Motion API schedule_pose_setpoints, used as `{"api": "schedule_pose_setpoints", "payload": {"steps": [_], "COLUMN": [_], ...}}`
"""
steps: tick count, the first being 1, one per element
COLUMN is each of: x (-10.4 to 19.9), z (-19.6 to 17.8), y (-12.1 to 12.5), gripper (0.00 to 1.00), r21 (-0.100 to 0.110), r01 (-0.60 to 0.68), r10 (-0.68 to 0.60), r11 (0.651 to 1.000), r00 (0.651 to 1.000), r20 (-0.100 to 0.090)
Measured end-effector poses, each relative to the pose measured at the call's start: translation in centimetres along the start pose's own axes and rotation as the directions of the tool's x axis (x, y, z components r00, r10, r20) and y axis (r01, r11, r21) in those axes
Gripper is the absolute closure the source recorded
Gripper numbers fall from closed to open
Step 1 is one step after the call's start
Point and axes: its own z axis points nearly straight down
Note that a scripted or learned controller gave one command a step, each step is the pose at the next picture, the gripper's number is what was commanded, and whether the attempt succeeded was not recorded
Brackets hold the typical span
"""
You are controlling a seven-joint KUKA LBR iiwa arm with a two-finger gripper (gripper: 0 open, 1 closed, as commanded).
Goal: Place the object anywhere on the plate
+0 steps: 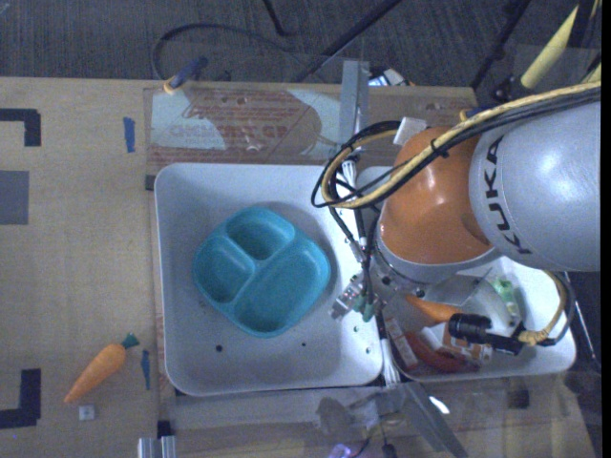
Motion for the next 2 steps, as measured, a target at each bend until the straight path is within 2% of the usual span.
{"api": "schedule_pose_setpoints", "payload": {"steps": [1,2], "x": [7.0,9.3], "z": [5.4,8.9], "y": [6.5,9.6], "gripper": [1.0,1.0], "r21": [-0.004,-0.019], "r01": [-0.017,0.339], "r10": [0.017,-0.339], "r11": [1.0,0.941], "r00": [1.0,0.941], "r20": [0.002,0.016]}}
